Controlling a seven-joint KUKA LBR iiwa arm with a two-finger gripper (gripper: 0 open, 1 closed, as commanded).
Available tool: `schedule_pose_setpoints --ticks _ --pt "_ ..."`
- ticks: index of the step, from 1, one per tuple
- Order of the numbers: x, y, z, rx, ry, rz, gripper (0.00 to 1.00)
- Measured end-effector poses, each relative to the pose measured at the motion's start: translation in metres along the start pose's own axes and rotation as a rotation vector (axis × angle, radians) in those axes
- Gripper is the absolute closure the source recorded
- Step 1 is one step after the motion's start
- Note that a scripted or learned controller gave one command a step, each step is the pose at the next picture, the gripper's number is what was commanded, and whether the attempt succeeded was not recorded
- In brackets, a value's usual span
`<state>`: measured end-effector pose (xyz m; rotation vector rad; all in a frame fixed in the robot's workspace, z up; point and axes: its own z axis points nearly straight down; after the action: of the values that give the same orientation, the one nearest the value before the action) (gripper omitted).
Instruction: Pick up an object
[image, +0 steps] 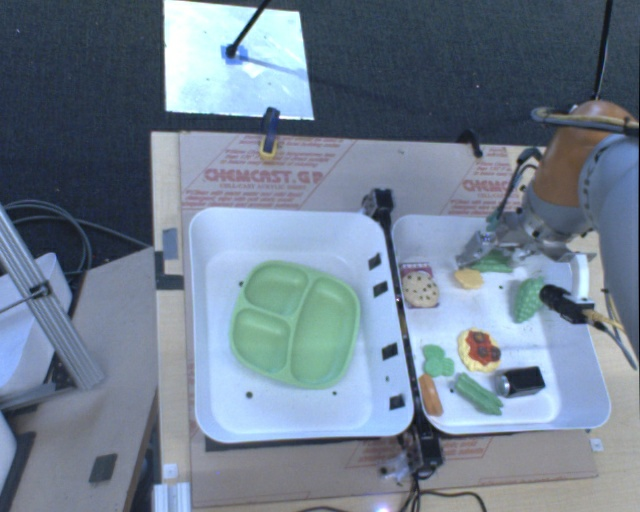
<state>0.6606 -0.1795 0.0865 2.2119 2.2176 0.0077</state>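
Observation:
My gripper (478, 250) hangs low at the back of the right bin (590, 400), right above a flat green leafy piece (495, 266). Nothing shows as held. Close by lie a small yellow lemon-like piece (468, 279) and a bumpy green toy vegetable (527, 298). A cookie on a pink-edged card (420, 289) rests by the bin's left wall. Nearer the front sit a yellow disc with red topping (480, 349), a green broccoli piece (436, 358), an orange carrot-like stick (430, 395), a green pod (479, 393) and a black block (520, 381).
The left bin (215, 400) holds a light green divided plate (296, 323). A black clip strip (390, 300) runs along the seam between the bins. The grey arm with its orange band (575, 150) comes in from the upper right.

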Motion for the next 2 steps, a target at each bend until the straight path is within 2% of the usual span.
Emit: schedule_pose_setpoints --ticks 1,2 --pt "-0.029 0.010 -0.060 0.002 -0.001 0.002 0.00" --pt "-0.008 0.007 0.005 0.012 0.004 -0.002 0.00"
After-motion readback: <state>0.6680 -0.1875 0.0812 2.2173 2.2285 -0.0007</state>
